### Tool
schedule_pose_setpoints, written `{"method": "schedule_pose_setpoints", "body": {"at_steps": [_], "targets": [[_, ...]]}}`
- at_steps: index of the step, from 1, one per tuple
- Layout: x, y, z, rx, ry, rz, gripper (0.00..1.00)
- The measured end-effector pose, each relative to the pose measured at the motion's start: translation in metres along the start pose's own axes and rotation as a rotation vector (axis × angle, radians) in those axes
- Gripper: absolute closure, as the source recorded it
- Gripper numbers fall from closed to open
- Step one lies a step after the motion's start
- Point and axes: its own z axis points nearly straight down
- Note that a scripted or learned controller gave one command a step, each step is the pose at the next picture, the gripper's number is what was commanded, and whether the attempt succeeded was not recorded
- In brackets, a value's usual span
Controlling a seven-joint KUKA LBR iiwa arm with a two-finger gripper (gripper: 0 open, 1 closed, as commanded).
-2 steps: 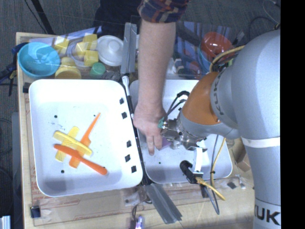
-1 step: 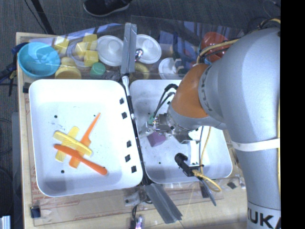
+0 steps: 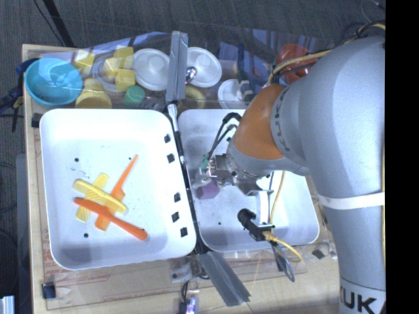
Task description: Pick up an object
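In the right bin: gripper low beside a small purple object, grip state impossible to tell; nothing visibly lifted, pick-up apparently still to do.

Bright overhead light, glare on the left bin, soft shadow under the arm, mild blur

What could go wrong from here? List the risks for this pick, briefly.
1. The purple object sits close to the right bin's left wall, so the gripper might scrape or strike that wall as it works.
2. The purple object looks small and is partly hidden beneath the gripper, so the grasp may miss it or nudge it aside.
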Motion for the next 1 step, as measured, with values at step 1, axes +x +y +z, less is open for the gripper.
{"method": "schedule_pose_setpoints", "body": {"at_steps": [1], "targets": [[0.0341,0.0586,-0.0901,0.001,0.005,-0.03,1.0]]}}
